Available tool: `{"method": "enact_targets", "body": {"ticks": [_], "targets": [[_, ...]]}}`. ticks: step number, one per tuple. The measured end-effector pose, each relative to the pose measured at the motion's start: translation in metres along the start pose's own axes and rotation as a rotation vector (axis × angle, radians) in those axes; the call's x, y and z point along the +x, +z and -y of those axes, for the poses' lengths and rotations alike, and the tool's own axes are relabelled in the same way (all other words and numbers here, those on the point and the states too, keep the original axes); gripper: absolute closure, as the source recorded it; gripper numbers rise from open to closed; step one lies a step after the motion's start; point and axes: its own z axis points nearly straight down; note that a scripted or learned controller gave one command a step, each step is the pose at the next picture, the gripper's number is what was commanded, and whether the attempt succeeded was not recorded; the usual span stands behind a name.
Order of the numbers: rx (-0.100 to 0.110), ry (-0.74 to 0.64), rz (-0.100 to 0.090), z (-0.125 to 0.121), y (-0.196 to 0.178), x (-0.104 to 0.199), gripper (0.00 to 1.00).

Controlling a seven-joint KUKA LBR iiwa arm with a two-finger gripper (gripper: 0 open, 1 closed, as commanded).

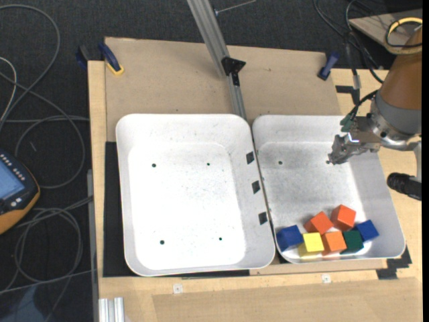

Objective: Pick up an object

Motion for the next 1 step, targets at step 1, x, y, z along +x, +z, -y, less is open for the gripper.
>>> {"method": "enact_targets", "body": {"ticks": [1], "targets": [[0.002, 0.0, -0.001, 0.0053, 0.0058, 0.0571, 1.0]]}}
